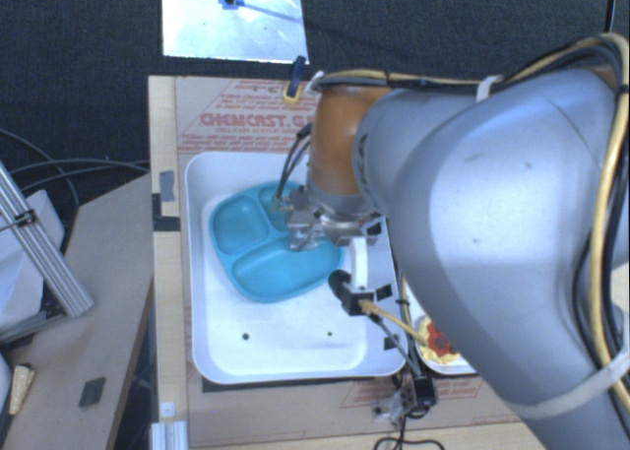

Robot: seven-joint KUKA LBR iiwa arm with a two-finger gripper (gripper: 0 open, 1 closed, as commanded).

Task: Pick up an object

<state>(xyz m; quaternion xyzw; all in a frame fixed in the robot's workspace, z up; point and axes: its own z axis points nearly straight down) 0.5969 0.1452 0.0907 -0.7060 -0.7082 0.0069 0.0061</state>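
A light blue divided plate [258,244] lies in the left white bin [285,350], toward its upper half. The arm's wrist, with its orange band [335,138], hangs over the plate's right side. My gripper [303,234] is down at the plate's right rim, near the ridge between its compartments. The wrist body hides the fingertips and the plate's right edge.
The right bin [445,359] is mostly covered by the arm; a small red and yellow item [439,344] shows at its near left corner. A cardboard sheet [236,113] lies behind the bins. Cables [389,315] trail below the wrist.
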